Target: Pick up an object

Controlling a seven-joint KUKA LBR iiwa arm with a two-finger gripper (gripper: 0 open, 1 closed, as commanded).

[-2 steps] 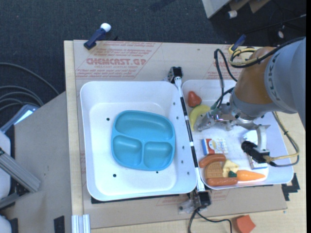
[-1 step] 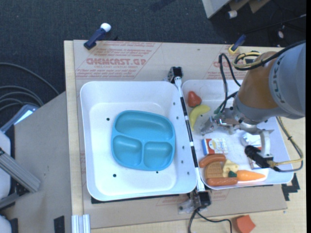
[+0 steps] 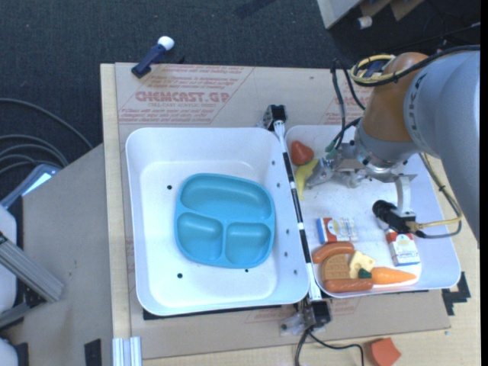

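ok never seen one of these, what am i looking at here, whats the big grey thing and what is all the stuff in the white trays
The big grey thing with the orange band is a robot arm, reaching in from the right. One camera fixed above the bench looks down on it at a slant. At the arm's end is a two-finger gripper, low over the right bin near a yellow banana-like piece and a small red piece. Whether it grips anything is hard to tell from here. That bin also holds toy food: an orange carrot, a sausage, a round brown piece and two small cartons. The left bin holds a blue divided plate.
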